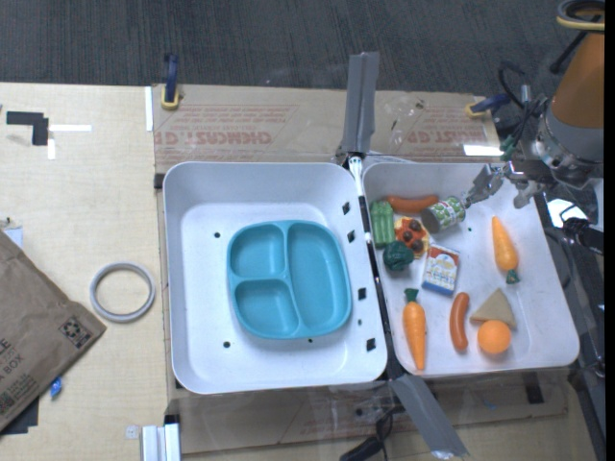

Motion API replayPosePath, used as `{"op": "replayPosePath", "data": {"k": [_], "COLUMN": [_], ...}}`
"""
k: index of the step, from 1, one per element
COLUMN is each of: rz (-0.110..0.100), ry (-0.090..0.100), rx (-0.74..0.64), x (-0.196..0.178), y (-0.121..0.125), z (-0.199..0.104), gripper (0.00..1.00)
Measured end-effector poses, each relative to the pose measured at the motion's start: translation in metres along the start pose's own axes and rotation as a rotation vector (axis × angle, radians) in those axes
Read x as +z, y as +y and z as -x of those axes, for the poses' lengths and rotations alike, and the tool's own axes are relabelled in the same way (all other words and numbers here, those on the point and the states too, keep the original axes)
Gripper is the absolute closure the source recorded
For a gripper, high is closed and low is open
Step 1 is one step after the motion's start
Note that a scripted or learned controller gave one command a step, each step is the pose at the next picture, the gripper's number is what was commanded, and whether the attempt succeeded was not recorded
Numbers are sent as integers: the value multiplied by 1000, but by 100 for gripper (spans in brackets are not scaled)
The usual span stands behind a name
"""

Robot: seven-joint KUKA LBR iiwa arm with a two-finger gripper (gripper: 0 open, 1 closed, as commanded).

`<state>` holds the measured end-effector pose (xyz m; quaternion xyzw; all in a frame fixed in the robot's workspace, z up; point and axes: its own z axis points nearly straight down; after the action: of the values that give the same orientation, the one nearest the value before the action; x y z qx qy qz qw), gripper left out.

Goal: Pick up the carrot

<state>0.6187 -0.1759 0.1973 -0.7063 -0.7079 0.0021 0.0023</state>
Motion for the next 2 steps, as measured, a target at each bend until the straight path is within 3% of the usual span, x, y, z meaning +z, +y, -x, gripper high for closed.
{"op": "replayPosePath", "data": {"k": [1, 2], "rz": [0, 4], "ry": [0, 0], "rx": [115, 126], "x": [-19, 98], "y": [-25, -25], "z": [14, 31], "gripper": [0, 0]}}
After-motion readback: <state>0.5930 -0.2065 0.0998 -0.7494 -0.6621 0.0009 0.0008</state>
